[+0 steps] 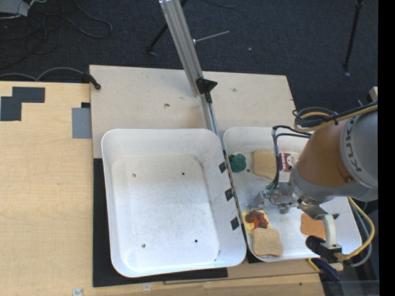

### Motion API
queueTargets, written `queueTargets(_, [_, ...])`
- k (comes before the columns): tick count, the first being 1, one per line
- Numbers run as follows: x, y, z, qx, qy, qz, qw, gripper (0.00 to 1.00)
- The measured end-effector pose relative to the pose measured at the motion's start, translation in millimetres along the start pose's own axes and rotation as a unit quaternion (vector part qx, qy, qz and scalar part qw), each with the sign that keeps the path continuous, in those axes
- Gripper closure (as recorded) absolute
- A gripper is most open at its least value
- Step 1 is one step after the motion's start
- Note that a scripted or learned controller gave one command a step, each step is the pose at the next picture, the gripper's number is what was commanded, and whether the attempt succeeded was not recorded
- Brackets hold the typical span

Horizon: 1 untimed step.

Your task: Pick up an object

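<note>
Toast slice (pixel 267 242) long axis near-far, gripper (pixel 275 197) just above

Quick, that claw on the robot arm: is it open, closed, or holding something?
Gripper: cannot be told; it hangs low in the right bin.

One fixed camera looks down at a slant on the desk (pixel 185 97) from above. Both bins fill the lower frame, seemingly from moderate height.
</note>
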<state>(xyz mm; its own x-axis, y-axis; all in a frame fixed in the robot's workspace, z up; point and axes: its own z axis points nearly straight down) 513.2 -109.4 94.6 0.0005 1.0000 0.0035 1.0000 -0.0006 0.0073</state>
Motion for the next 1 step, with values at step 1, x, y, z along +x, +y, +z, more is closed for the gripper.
queueTargets(1, [-1.7, 0.4, -11.5, -0.001, 0.000, 0.002, 1.0000, 1.00])
